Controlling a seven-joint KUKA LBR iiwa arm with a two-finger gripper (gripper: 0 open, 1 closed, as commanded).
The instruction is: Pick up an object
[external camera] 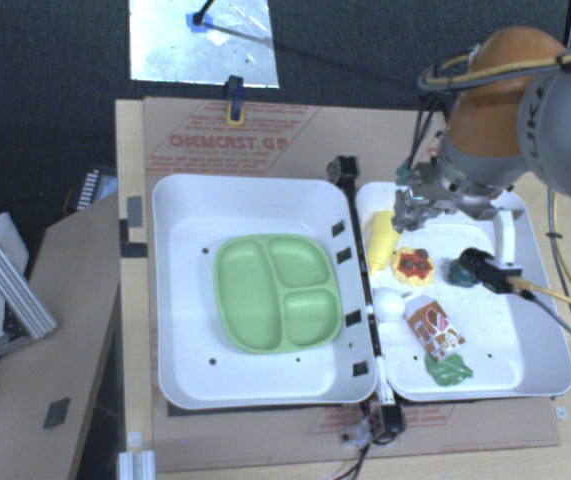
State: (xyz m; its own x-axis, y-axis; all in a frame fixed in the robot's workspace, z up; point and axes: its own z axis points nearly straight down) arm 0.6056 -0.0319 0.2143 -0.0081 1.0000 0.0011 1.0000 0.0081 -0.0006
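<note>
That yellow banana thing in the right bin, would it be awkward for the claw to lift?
Probably a bit. The banana looks smooth and rounded, so it may slip or roll between two fingers. It lies against the right bin wall, beside the red-and-yellow toy, leaving little room. It looks like a light toy, so weight likely won't matter.

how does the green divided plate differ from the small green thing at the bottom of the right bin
The pale green three-compartment plastic plate lies alone in the left white bin and is far larger. The small dark green crumpled-looking object lies in the right white bin among several other items, just below a brown and white packet. The plate has a smooth, regular shape; the small object's outline is irregular. Both are green and lie flat.
</note>
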